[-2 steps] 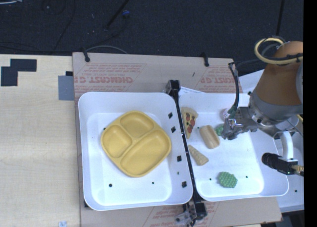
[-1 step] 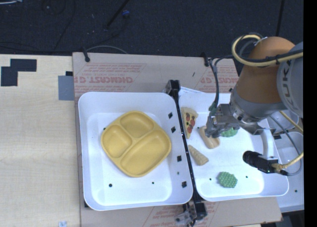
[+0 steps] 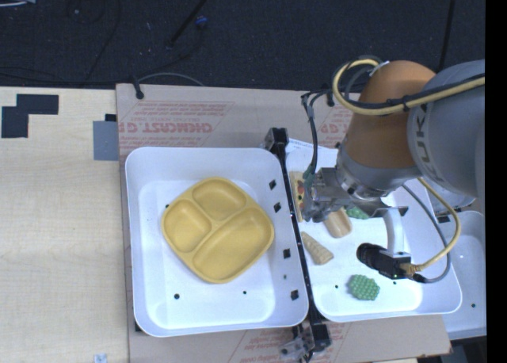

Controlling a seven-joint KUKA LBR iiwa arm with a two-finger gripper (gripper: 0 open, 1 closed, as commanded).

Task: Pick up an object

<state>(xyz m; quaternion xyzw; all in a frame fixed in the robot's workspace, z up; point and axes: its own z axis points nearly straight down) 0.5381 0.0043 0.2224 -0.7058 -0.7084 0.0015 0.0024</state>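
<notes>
The left bin [image 3: 158,290] holds a yellow divided plate [image 3: 218,229], lying flat near its middle. The right bin [image 3: 404,299], at the lower right of the frame, holds the small things. A tan cone [image 3: 317,249] lies near its left wall, with a short tan stub [image 3: 338,223] just above and right of it. A green knobbly lump [image 3: 364,287] sits toward the bottom edge, and a narrow yellowish piece [image 3: 299,189] lies along the left wall. The gripper [image 3: 315,204] is low over this bin's upper left, just beside the stub. Whether it is open or closed cannot be told.
</notes>
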